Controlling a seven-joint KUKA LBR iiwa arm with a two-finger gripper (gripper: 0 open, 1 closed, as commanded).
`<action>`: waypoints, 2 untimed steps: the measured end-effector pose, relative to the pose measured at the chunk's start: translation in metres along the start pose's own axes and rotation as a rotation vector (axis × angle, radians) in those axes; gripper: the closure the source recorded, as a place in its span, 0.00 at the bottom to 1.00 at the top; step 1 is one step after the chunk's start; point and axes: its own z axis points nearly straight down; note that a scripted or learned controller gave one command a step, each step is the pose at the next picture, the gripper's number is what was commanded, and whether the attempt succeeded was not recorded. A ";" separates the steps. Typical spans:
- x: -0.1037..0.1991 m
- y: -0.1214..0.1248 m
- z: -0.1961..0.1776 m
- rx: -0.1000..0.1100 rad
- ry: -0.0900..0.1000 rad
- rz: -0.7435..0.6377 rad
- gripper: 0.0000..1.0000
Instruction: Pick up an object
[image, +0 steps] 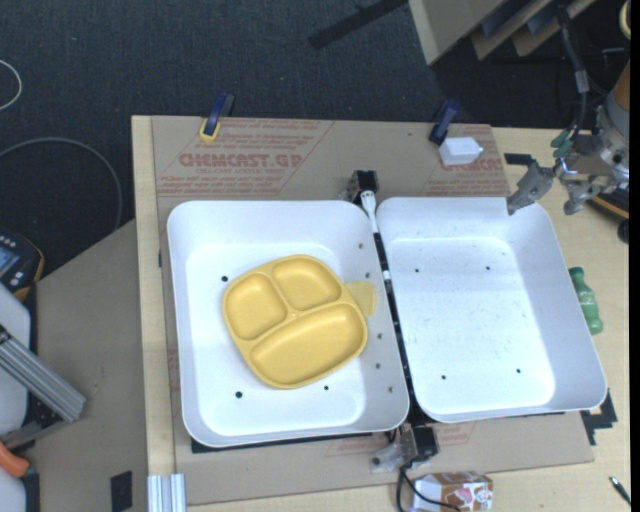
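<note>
You are looking down on two shallow white bins set side by side on a brown cardboard-covered bench (300, 150). In the left bin (190, 240) lies a yellow divided plate (293, 320), flat on the floor of the bin, somewhat toward its right half, with two small compartments on the upper side and one long compartment below; its right edge comes close to the bin's right wall, and a small pale yellow piece (362, 297) sits just beside that edge, touching or nearly touching it, though you cannot tell which. The right bin (560, 250) shows only its speckled floor and a few dark dots. The gripper (548, 186) sits at the upper right, above the far right corner of the right bin, well apart from the yellow plate, with the whole right bin between them. Its two fingers (522, 192) are spread apart and you can see nothing held between them. A black clip (364, 184) stands where the two bins meet at the far side. On the bench beyond the bins you will find a yellow clamp (213, 120), a blue clamp (444, 120) and a small white block (460, 151) just beside the blue one. A green bottle-like object (586, 298) lies on the bench just outside the right bin's right wall
</note>
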 end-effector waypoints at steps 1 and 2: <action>0.046 -0.046 -0.099 -0.012 -0.001 -0.005 0.00; 0.108 -0.095 -0.223 -0.018 0.001 -0.007 0.00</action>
